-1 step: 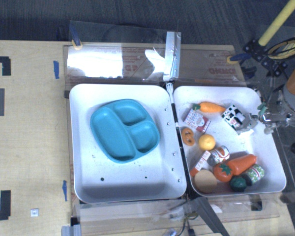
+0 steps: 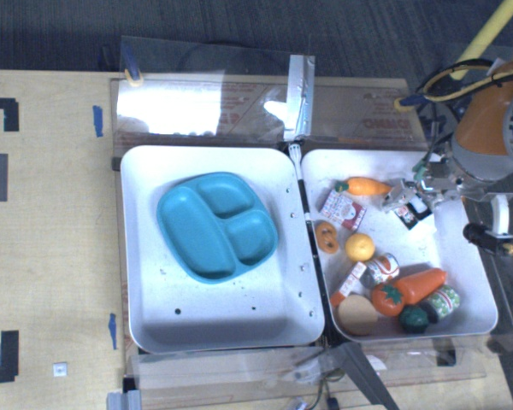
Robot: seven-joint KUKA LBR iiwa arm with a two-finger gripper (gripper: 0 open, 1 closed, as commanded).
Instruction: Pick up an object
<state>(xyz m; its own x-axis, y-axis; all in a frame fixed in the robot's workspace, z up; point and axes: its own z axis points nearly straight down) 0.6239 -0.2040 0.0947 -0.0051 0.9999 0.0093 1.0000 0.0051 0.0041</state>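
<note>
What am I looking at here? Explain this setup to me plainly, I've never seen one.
One camera looks down at a slant on a bench with two shallow white bins. The grey robot arm with an orange band reaches in from the right; its two-finger gripper hangs over the right bin, near its upper right corner. The left bin holds a blue divided plastic tray. The right bin holds small toy foods: an orange carrot, a yellow lemon, a larger red-orange carrot. Nothing is visibly held.

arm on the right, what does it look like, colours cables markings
The arm is grey with an orange band above the wrist. Black and yellow cables loop beside it. Its gripper is small, metallic, with dark parts. No markings are legible.
</note>
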